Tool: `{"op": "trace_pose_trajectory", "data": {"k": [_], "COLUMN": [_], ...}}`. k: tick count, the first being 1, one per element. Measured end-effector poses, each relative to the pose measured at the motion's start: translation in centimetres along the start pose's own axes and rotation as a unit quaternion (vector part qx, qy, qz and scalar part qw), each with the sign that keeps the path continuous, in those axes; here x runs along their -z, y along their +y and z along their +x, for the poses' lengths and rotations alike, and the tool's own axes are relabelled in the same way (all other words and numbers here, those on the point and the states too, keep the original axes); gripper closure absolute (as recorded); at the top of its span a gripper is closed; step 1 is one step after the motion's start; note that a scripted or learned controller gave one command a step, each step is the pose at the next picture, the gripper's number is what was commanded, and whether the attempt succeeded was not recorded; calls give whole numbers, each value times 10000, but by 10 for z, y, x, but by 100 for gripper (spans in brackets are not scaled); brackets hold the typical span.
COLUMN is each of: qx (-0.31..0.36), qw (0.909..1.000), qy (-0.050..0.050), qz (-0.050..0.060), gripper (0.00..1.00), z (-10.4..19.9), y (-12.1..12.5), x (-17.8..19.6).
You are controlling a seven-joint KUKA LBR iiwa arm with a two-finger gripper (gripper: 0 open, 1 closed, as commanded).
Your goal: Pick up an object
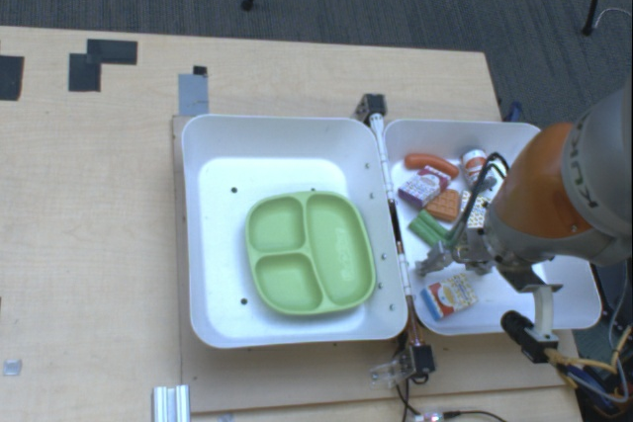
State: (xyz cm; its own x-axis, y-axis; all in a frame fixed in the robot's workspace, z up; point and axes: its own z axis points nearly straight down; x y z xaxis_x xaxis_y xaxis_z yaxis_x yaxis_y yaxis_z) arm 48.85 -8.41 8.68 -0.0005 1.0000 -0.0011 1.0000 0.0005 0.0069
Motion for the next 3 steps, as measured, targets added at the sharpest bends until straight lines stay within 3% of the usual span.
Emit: {"op": "trace_pose_trajectory", "data": {"k": [1, 2, 3], "qx": [15, 14, 32], "qw": [10000, 10000, 10000], "qy": [0, 0, 2], "qz": [-32, -30, -47], "gripper": [100, 0, 100], "z": [0, 0, 1], "y": [2, 2, 4], "x": [11, 11, 22]}}
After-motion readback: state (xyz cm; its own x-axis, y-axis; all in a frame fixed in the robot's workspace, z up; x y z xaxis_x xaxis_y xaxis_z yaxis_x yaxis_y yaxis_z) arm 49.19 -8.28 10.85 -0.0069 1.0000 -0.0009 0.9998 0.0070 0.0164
